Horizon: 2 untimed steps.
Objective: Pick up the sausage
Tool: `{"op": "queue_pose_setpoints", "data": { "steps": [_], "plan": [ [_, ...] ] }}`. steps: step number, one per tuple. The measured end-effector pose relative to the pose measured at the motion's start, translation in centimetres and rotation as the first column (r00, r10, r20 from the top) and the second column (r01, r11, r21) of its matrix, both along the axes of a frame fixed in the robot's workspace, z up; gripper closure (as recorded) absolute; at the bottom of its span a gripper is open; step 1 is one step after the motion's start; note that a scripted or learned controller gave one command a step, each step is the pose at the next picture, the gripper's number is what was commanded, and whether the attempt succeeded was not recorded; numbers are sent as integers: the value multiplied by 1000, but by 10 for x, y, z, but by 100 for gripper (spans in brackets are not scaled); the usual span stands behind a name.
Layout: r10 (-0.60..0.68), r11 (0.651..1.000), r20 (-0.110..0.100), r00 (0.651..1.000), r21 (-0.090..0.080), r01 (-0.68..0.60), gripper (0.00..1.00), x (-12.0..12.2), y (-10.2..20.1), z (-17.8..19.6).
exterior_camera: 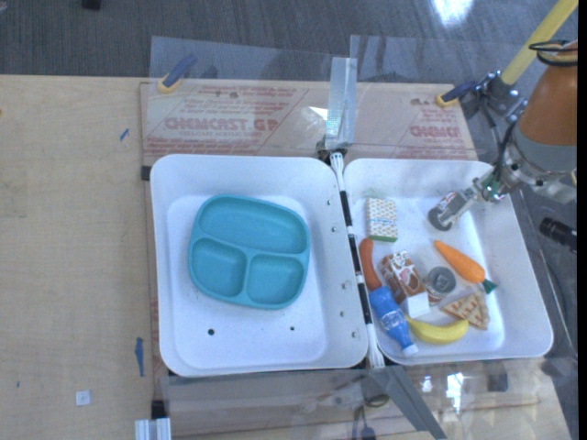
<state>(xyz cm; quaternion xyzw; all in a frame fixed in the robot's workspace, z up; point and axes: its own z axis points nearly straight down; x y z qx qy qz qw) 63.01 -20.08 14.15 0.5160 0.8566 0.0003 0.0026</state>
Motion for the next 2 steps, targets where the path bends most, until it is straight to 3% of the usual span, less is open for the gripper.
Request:
{"op": "queue_pose_setpoints", "data": {
  "steps": [1, 2],
  "plan": [
    [143, 990, 2, 990, 0, -143, 0, 32, 42, -8],
    [218, 976, -3, 976, 1, -218, 0, -83, 23, -20]
  ]
}}
